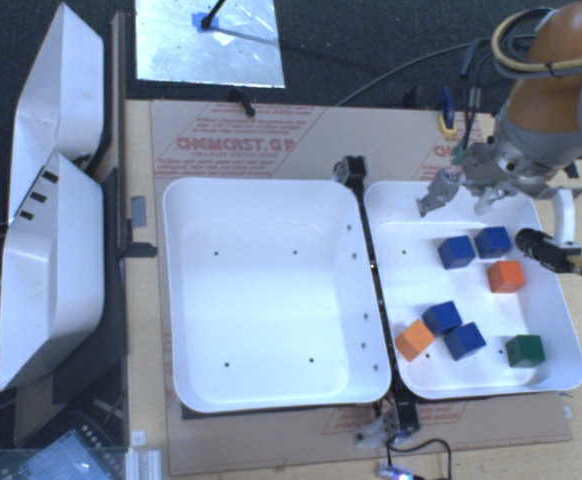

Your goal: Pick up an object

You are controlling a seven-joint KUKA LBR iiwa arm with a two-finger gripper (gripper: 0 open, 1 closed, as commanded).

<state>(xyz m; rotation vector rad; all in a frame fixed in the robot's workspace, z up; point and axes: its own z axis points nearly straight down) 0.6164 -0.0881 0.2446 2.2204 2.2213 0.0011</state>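
The tool (pixel 461 190) hangs over the far edge of the right bin (pixel 571 368), its two fingers spread apart with nothing between them. The nearest thing to pick, a blue cube (pixel 456 251), lies toward the camera from the tool, just beside a second blue cube (pixel 493 241). An orange cube (pixel 505 276) sits further right. The other blocks lie nearer the front wall.

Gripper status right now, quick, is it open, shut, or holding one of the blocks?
End effector: open, holding nothing; it hangs over the back edge of the right bin, apart from the blocks.
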